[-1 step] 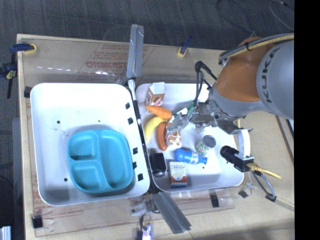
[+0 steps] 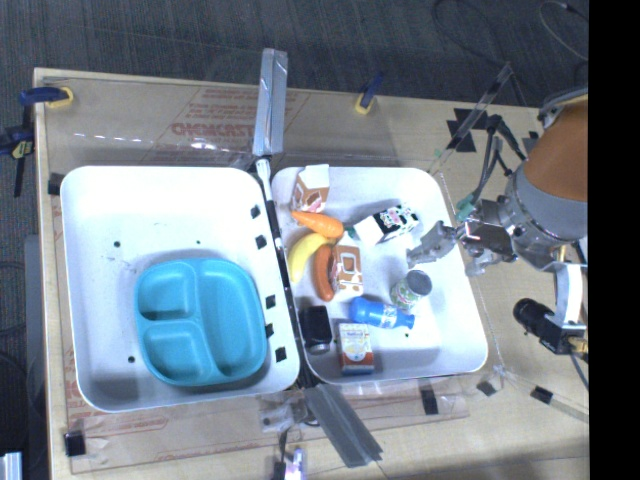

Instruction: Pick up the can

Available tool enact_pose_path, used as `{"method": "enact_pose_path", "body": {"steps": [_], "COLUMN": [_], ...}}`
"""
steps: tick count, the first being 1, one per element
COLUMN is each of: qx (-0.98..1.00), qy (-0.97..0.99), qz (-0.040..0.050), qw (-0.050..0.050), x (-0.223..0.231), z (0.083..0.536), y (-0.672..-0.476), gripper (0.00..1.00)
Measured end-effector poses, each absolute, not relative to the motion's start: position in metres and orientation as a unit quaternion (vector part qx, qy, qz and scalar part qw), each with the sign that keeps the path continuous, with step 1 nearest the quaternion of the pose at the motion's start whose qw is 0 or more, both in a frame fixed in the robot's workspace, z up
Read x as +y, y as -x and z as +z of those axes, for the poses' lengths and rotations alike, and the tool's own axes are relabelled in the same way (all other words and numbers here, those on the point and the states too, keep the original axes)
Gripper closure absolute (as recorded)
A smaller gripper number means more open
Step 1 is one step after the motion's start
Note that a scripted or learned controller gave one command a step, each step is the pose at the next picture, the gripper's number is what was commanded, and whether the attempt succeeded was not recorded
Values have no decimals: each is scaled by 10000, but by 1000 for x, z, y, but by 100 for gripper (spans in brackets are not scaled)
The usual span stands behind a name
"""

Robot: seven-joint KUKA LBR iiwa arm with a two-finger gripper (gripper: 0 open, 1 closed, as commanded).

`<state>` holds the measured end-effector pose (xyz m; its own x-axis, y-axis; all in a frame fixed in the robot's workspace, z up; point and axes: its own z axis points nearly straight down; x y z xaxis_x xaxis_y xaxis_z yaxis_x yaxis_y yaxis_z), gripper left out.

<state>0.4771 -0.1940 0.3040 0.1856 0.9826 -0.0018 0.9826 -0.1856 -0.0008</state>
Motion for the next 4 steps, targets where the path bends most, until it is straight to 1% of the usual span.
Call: {"method": "enact_pose_path", "body": {"steps": [1,2,3,4], "qx": [6418,6416,6165,5832], "qy": [-7669,-7670,-7873,-8123], "qz": [-21,-19,-20,-16], "qw": [-22,-20,-31,-17], "x": [-205,-205,-205,-202], "z": [203,203,209,198], "y": [-509,-509,-497,-547], "gripper": [0,0,0,0]}}
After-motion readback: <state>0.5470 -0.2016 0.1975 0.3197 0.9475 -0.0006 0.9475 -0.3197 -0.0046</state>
